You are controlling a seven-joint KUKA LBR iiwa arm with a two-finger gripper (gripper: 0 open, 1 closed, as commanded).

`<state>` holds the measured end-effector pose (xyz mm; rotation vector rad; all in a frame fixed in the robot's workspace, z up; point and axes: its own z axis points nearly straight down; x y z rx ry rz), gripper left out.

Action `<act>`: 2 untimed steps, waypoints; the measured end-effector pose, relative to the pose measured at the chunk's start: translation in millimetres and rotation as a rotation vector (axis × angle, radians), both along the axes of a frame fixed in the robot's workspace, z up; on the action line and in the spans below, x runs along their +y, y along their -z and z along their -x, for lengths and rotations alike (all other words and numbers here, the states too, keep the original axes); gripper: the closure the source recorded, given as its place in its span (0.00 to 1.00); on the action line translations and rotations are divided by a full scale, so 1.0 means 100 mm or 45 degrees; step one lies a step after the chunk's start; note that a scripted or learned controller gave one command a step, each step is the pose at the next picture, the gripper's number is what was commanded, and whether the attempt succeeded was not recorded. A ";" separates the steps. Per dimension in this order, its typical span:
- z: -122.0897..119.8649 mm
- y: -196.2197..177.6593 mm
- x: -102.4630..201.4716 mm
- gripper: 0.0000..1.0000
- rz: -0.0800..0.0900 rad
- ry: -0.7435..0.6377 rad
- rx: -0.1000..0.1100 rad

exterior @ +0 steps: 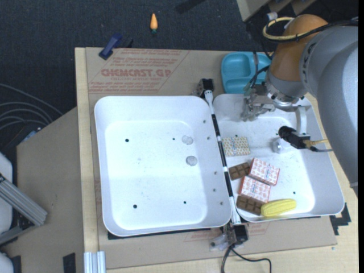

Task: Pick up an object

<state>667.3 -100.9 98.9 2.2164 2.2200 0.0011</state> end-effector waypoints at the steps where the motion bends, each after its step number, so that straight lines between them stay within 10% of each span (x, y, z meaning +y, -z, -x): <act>1: 0.00 0.00 0.00 0.00 0.000 0.000 0.001; 2: -0.01 -0.10 0.00 1.00 0.002 -0.001 -0.003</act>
